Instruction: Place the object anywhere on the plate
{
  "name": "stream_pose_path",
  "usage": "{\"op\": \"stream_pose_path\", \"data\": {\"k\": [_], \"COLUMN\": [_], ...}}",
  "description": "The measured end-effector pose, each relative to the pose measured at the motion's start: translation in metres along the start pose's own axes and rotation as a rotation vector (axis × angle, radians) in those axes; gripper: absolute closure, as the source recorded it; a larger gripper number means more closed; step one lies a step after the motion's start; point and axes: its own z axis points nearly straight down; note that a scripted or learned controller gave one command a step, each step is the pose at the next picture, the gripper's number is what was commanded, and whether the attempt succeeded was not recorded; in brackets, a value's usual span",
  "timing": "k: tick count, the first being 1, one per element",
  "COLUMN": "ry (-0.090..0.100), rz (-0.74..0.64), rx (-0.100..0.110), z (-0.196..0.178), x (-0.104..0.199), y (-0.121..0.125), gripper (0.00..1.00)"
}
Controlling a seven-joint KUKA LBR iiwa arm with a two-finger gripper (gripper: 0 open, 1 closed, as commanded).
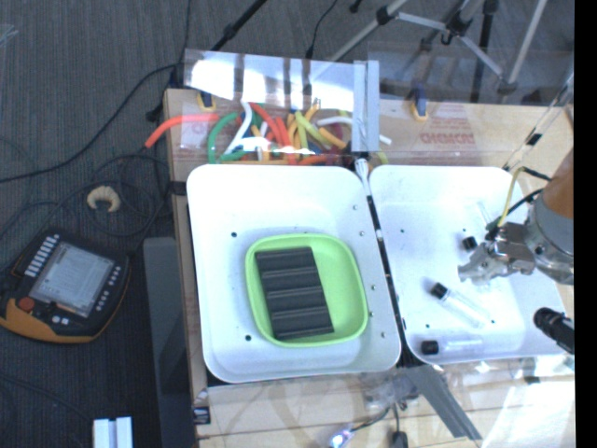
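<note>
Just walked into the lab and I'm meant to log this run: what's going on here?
The arm reaches in from the right, its gripper low over the right bin. Small clear pens with black caps lie loose in that bin. The green plate in the left bin carries only a dark ribbed block, so no pen has been placed on it yet.

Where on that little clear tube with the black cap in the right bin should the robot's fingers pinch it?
Probably around the middle of the clear tube, coming straight down from above. It lies flat on the right bin's floor, slanting from its black cap down toward the lower right, so the fingers would best close across its narrow width. The gripper is just above it, and the plate sits in the left bin.
</note>
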Motion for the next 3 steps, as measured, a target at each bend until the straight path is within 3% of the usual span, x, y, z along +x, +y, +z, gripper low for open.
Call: {"op": "stream_pose_path", "data": {"k": [1,2,3], "ry": [0.004,-0.004,0.002], "rz": [-0.125,-0.115,-0.096], "rx": [0.001,-0.001,0.001], "z": [0.041,0.04,0.017], "x": [0.07,0.063,0.143], "y": [-0.014,-0.013,0.071], "gripper": [1.0,0.0,0.0]}}
